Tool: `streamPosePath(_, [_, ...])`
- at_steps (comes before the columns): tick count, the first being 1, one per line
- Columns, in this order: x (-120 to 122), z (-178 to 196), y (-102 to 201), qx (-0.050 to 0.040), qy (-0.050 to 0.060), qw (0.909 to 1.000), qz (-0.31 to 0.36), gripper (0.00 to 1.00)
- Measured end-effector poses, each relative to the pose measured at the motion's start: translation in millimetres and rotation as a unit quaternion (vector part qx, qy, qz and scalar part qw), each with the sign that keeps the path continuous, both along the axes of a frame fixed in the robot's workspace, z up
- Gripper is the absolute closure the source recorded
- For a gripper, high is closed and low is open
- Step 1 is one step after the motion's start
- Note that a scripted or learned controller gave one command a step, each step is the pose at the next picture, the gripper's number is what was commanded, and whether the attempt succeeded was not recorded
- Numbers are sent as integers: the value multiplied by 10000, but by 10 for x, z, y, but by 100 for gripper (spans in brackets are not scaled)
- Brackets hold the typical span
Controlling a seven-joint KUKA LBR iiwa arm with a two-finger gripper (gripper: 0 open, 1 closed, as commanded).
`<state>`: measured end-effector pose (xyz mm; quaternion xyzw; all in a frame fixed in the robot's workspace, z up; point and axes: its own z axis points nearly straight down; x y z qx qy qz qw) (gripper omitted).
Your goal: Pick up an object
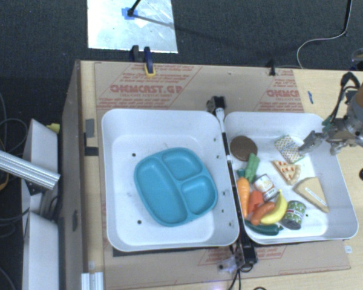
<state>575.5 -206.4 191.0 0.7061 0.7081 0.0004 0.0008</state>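
Objects for picking crowd the right bin [336, 162]: a patterned square packet [287, 147] just beside the end effector [308, 142], a waffle wedge [287, 171] just below that, and a cheese wedge [311, 192] nearer the front. Whether the end effector is open I cannot tell; nothing visibly sits in it. Best bet: centre over the packet, descend straight, avoid nudging the waffle wedge.
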Motion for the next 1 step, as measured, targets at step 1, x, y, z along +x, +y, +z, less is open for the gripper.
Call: streamPosePath(1, [210,-467,631,6,2,10000,4,0])
